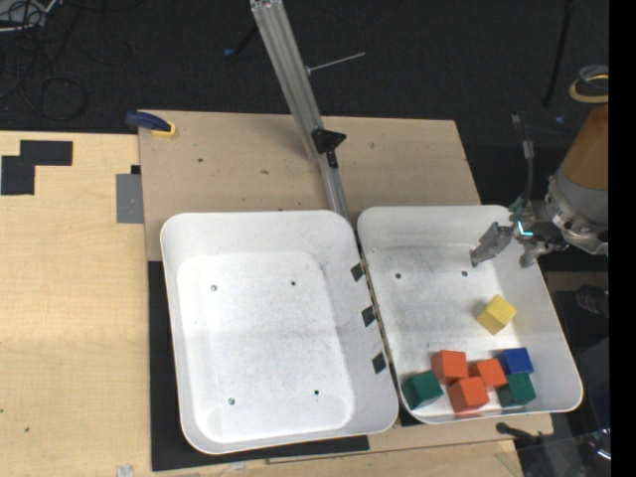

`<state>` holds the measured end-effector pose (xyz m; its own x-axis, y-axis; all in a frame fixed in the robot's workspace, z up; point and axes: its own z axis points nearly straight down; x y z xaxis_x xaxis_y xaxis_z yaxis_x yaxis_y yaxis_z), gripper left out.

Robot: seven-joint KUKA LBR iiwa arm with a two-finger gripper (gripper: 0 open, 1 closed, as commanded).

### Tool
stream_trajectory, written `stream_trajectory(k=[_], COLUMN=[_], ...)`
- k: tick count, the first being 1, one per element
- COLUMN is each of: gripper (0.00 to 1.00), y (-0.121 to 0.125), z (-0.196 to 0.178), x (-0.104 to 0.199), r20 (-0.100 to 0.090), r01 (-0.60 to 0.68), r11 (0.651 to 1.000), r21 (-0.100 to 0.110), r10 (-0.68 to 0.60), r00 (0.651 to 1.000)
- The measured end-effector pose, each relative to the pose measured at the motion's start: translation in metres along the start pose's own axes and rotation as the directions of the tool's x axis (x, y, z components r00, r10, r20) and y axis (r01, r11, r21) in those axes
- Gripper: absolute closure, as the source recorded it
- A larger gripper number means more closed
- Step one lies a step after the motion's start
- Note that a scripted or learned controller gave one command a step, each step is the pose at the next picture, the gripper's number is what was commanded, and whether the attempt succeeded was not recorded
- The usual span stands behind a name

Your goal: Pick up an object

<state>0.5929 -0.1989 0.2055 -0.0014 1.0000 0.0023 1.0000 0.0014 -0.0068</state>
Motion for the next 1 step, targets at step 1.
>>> stream_trajectory(k=[1], gripper=[0.0], y=[0.0009], z=[-0.002], x=[0.0], r20=[0.001], r01=[0.001], r11=[1.0], r21=[-0.003], r10=[-0.001], r00=[1.0])
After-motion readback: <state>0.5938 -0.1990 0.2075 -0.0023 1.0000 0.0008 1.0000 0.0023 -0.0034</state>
